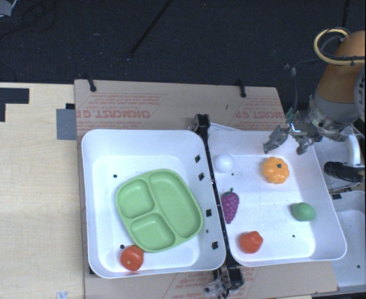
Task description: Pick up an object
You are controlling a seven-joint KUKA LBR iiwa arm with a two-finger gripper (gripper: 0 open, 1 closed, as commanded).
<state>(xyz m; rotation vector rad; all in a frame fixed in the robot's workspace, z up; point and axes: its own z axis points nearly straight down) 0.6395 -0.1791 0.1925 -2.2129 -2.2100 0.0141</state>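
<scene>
My gripper (290,140) hangs over the far edge of the right bin (332,229), its two fingers spread open with nothing between them. Just below it lies an orange pumpkin-like toy (275,170). A white ball (224,163) rests near the bin's left wall, a bunch of purple grapes (230,205) lies below it, a red fruit (250,242) sits near the front, and a green round fruit (303,212) lies at the right.
The left bin (101,154) holds a green divided plate (159,209) and a red tomato (131,258) at its front left corner. A black divider (210,192) runs between the bins. The arm's orange band (348,48) stands at the upper right.
</scene>
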